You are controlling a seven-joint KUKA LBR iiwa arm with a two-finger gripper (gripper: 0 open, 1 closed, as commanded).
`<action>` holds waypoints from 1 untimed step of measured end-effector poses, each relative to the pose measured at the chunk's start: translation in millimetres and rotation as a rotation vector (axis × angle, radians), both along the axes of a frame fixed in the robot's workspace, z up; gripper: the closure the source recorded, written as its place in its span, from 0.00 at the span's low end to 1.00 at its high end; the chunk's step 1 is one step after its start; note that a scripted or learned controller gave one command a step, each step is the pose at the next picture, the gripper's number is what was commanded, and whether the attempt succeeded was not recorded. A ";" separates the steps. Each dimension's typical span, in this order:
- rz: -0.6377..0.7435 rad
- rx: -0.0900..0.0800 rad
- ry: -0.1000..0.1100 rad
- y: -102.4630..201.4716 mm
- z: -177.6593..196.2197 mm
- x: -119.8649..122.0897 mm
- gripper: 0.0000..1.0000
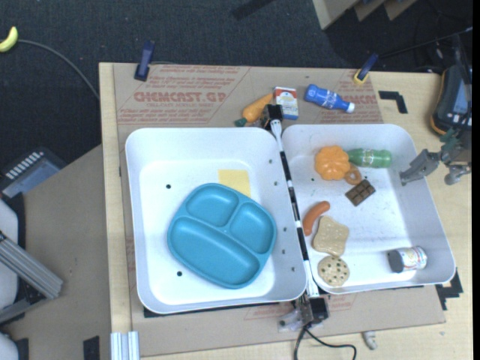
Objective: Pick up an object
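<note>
Right bin (pixel 420 223): 7 items; left bin (pixel 150 201): 2.

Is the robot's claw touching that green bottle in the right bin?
Apart. The camera view shows bare white bin floor between the gripper, at the bin's right rim, and the green bottle.
</note>
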State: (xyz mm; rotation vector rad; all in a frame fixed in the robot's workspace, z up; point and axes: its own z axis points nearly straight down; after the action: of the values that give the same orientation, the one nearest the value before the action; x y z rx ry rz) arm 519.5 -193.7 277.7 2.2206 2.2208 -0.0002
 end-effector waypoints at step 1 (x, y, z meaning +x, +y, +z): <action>0.001 0.002 0.002 31.8 -80.9 92.7 0.00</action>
State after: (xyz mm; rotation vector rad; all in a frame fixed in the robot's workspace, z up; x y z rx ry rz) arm 612.2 -161.9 196.8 2.2206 2.2240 0.0000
